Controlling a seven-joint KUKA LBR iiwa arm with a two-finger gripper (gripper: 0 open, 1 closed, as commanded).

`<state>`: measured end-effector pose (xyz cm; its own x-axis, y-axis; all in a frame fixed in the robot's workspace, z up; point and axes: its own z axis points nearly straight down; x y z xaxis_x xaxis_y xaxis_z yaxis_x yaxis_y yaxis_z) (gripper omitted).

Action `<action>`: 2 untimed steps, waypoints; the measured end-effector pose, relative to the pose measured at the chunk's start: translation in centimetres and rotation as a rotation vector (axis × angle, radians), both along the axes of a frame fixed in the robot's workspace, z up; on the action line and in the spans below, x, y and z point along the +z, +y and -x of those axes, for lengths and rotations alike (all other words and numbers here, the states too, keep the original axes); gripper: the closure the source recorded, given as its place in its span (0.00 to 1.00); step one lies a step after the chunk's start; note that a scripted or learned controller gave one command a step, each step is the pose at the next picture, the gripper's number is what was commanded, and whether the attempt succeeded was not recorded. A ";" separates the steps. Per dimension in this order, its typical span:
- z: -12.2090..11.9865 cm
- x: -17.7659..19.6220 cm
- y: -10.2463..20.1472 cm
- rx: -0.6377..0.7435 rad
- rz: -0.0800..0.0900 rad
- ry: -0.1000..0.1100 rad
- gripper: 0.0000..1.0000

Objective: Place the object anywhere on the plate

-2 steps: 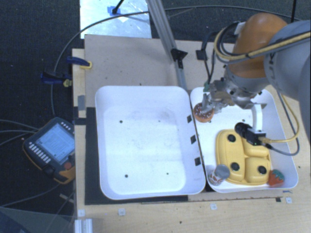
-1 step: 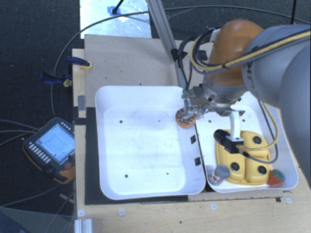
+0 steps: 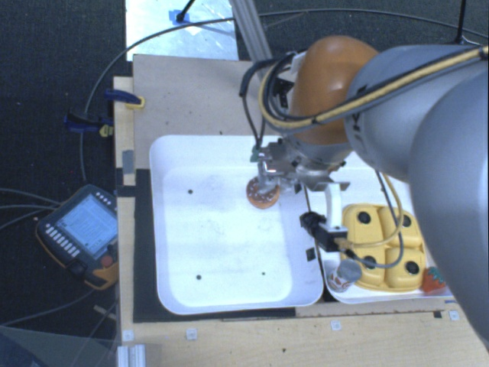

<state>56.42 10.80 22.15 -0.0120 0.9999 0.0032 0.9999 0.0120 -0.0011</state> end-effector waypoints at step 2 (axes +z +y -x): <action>0.3 -0.6 4.5 -0.007 0.002 -0.002 0.00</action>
